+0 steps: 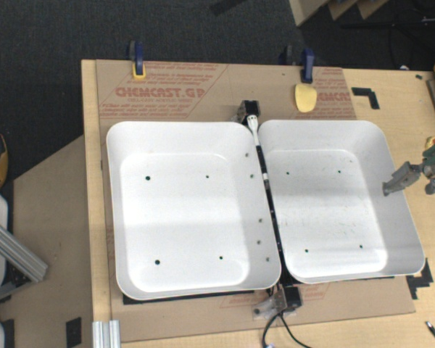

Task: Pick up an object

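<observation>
My gripper (pixel 389 185) comes in from the right edge of the camera view and hangs over the right rim of the right bin (pixel 333 133). Only its grey tip and a bit of the wrist show. Nothing can be seen held in it. A small pale yellow object (pixel 305 98) lies on the brown board behind the right bin, just below a blue clamp (pixel 307 62). It is well apart from the gripper, up and to the left of it.
The left bin (pixel 130 194) sits beside the right one, joined by a black strip (pixel 264 187). A second blue clamp (pixel 137 52) holds the board's back edge. Cables and a connector (pixel 279 303) lie at the front between the bins.
</observation>
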